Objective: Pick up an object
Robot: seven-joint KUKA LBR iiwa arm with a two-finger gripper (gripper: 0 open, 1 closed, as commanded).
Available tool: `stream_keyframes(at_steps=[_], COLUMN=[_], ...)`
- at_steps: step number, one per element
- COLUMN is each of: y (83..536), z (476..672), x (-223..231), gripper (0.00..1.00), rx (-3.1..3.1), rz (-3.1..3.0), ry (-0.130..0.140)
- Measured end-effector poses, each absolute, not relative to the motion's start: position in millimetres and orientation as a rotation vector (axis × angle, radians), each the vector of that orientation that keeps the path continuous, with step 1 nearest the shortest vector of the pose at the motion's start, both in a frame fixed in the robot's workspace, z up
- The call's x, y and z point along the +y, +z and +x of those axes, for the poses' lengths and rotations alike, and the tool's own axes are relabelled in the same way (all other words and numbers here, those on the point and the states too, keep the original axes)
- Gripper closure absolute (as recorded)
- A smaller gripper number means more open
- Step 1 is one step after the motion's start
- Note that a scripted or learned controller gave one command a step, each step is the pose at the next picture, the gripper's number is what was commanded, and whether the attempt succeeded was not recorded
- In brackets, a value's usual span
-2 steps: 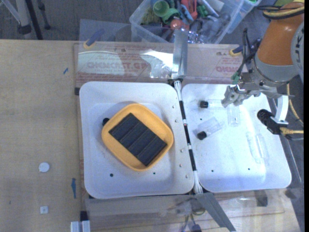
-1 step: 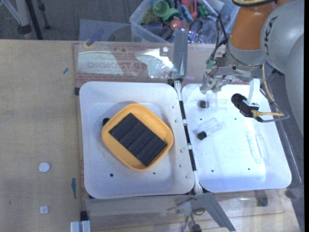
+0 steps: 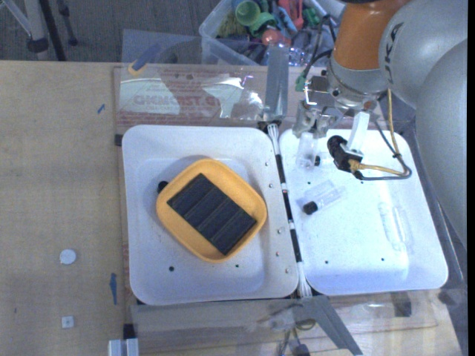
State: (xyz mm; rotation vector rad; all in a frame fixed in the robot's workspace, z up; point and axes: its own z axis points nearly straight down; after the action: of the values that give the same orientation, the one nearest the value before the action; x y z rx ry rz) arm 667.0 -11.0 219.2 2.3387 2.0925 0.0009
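Over the far left corner of the right bin (image 3: 371,267), the gripper (image 3: 306,151) is hanging just above the white floor, close to the wall that the two bins share. Whether it is parted or closed is not showing from this angle, and nothing is plainly sitting in its grasp. The arm (image 3: 415,43) is reaching in from the right, its orange band showing above the wrist.

Just nearer the camera than the gripper, a clear vial (image 3: 326,194) with a black cap is lying on its side on the bin floor, apart from the gripper. A second clear piece (image 3: 393,222) is lying further right in the same bin, too faint to make out.

A yellow tray (image 3: 211,210) with dark slats is lying in the middle of the left bin (image 3: 148,273), turned at an angle. A small black thing (image 3: 162,186) is peeking out at its far left edge.

A tub (image 3: 223,28) of coloured toys is standing behind the bins.
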Motion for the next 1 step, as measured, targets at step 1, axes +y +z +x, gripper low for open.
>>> stream_keyframes(at_steps=[1], y=[228.0], z=[666.9], x=[62.3], gripper=[1.0], rx=[2.133], rz=[2.302], ry=[0.003])
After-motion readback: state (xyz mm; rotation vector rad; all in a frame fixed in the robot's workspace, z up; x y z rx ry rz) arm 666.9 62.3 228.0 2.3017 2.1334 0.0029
